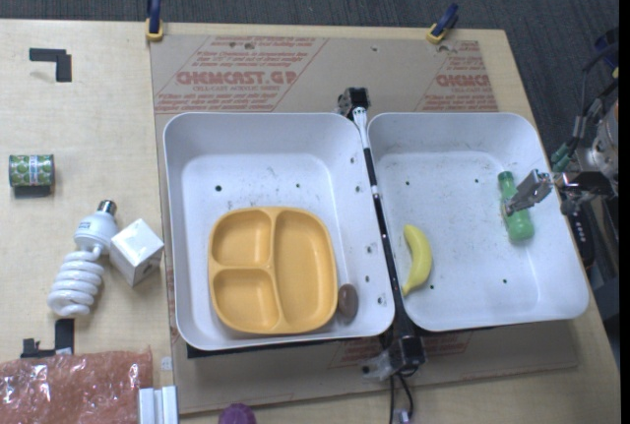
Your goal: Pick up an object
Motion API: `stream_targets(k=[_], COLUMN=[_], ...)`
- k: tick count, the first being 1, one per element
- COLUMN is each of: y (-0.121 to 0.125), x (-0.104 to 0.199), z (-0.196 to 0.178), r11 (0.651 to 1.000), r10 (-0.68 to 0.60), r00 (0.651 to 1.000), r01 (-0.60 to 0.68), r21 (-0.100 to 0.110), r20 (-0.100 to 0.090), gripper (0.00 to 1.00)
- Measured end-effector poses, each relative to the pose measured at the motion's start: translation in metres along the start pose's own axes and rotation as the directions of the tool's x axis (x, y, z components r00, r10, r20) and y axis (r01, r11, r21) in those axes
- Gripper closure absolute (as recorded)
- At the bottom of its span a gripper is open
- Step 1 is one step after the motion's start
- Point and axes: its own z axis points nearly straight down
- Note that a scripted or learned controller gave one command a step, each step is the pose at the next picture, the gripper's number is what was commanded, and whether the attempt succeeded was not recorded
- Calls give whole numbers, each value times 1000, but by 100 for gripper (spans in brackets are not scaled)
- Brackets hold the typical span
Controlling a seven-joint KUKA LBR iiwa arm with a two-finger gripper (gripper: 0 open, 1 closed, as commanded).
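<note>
camera view | gripper (532,190) at right bin (551,299) right side, touching green bottle (516,213); finger state cannot be told | banana (418,258) near bin's left wall | yellow divided plate (274,270) in left bin (187,176)

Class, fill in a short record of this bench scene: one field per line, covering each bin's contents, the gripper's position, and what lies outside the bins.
left bin: yellow divided plate, small brown object at its right edge
right bin: banana, green bottle
gripper: over the right bin, at the green bottle; grasp cannot be judged
bench, left of bins: spiral light bulb, white cube, green can
</note>
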Motion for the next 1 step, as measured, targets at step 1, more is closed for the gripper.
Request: stream_targets(k=[1], y=[44], x=[-1], z=[120], r11=[1000], r10=[1], r00=[1000], r01=[-1], r21=[0], r20=[0], gripper=[0])
